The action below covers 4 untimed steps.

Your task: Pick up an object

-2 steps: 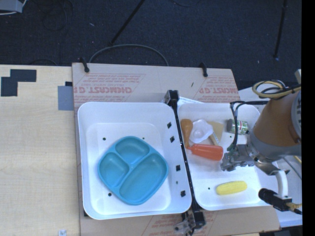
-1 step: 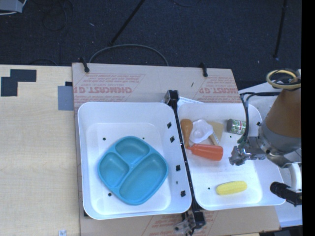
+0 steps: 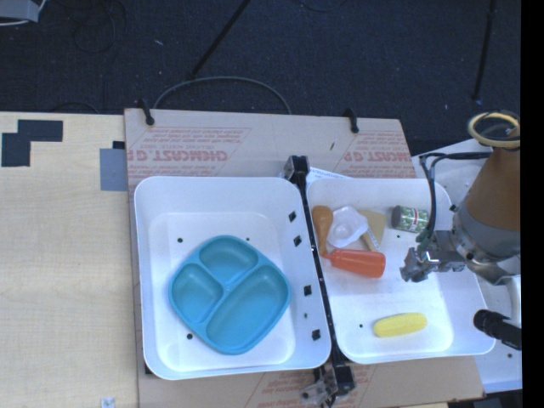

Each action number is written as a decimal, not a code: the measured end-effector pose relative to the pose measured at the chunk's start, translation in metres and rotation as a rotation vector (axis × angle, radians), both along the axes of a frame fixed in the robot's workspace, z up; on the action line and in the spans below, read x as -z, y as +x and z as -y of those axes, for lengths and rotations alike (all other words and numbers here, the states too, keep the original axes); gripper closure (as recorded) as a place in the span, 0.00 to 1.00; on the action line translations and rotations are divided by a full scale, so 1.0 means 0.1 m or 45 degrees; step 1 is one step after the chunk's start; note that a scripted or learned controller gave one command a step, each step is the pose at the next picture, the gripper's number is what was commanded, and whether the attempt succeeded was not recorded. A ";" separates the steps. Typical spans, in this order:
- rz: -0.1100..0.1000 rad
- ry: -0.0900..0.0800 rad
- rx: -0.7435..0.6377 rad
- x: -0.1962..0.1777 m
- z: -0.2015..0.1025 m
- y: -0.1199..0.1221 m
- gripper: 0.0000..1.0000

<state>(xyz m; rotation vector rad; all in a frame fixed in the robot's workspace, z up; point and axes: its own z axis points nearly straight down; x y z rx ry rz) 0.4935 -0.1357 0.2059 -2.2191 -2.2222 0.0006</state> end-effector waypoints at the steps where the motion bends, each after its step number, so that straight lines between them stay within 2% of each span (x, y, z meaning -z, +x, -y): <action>1: -0.004 0.004 -0.004 0.04 -0.60 0.06 1.00; 2: -0.006 0.002 -0.002 0.09 -1.18 0.11 1.00; 3: -0.002 0.001 -0.004 -0.06 -1.69 0.24 1.00; 4: -0.003 0.001 -0.005 -0.19 -2.23 0.24 1.00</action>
